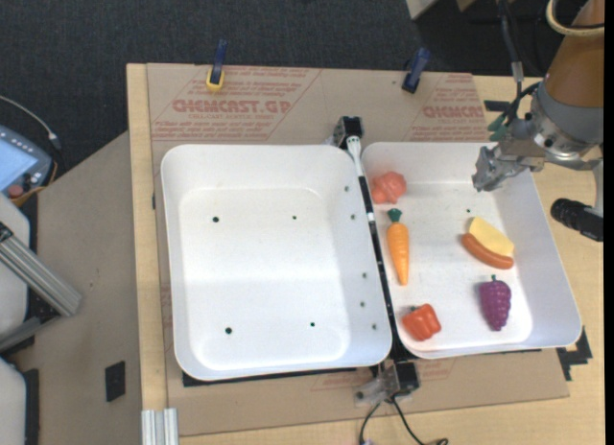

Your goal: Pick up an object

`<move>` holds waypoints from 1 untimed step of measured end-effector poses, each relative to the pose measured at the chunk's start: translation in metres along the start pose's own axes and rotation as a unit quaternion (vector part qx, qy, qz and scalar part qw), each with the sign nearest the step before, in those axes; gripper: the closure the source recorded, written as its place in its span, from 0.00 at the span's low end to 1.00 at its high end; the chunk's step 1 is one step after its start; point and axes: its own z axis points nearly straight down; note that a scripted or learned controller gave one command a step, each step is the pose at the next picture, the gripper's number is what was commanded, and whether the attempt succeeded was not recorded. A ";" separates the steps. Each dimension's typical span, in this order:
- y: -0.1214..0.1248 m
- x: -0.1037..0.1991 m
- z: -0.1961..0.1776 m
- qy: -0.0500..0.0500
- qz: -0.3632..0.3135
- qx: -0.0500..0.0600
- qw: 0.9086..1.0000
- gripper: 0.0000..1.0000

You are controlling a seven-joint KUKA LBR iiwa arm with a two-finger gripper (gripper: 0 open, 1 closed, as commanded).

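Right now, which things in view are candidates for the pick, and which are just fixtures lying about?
Pick candidates, all in the right bin:
pink item
carrot
yellow-and-orange piece
purple grapes
red pepper
gripper, poised over that bin's far side

Just lying about:
left bin
blue clamps
cardboard sheet

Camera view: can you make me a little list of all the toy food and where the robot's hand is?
right bin: holds all five toys
carrot: by the divider, lying lengthwise
pink toy: far corner, above the carrot
red pepper: near edge
purple grapes: near right
yellow-and-orange slice: middle right
gripper: over the bin's far right part, holding nothing visible
left bin: beside it
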 end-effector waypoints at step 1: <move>0.004 0.000 -0.004 -0.001 -0.001 -0.005 1.000 0.00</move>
